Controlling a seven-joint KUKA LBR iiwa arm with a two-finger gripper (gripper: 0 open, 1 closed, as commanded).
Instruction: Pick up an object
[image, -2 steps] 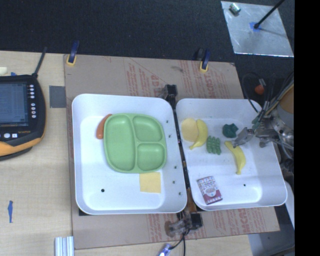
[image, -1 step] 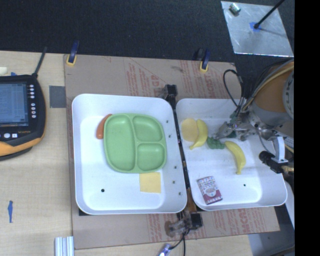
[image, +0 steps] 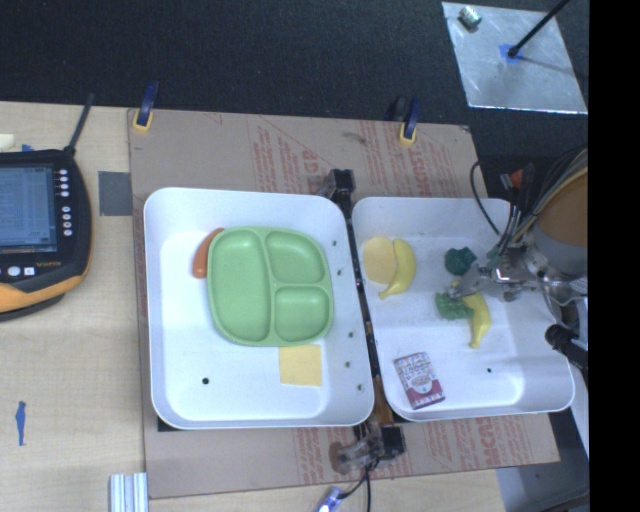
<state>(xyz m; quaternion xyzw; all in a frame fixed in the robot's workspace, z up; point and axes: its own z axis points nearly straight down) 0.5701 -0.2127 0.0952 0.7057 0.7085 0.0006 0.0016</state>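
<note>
Left bin (image: 170, 300): holds a green divided plate (image: 270, 285), an orange-red piece (image: 201, 255) that looks out from under the plate's left edge, and a flat yellow square (image: 301, 365) just below the plate
Right bin (image: 540, 395): holds a yellow round piece with a banana-like shape (image: 388, 265), a dark green object (image: 459, 261), a green leafy piece (image: 450, 305), a small yellow banana (image: 479, 318) and a red-and-white packet (image: 418, 379)
Gripper (image: 487, 280): low over the right bin, between the dark green object and the small banana; I cannot tell its state, because the metal parts are too small and blurred
Nearest task things: the small banana and the green leafy piece, just below and left of the gripper
Step in hand: I judge it is the approach to a grasp; nothing is seen held
Next move: probably to settle on one object, come down straight on it, and take it alone without pushing the neighbours
</note>
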